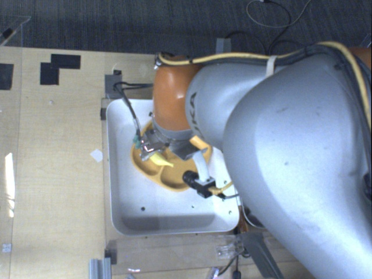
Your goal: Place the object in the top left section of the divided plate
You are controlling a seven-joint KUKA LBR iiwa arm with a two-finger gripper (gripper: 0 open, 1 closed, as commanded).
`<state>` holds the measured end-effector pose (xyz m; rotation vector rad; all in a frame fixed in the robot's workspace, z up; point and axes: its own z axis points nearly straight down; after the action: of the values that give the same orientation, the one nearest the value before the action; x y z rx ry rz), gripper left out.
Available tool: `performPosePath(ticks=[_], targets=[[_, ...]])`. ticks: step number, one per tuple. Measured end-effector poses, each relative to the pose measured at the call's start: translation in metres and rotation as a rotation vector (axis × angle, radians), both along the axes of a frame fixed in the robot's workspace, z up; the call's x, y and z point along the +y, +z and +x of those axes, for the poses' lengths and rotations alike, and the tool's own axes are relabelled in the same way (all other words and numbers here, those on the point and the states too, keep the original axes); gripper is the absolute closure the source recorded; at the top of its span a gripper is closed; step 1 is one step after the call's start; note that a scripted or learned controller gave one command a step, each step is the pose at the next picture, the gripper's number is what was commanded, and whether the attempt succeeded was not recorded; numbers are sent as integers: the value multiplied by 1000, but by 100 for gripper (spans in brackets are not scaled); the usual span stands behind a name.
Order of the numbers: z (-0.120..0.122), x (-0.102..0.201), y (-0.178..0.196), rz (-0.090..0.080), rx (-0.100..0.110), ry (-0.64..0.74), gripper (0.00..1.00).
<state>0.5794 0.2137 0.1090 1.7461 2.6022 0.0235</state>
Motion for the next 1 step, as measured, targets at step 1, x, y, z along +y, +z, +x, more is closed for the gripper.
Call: performPosePath(ticks=[1], targets=[[9,-19,-1,21,-1,-12,100]])
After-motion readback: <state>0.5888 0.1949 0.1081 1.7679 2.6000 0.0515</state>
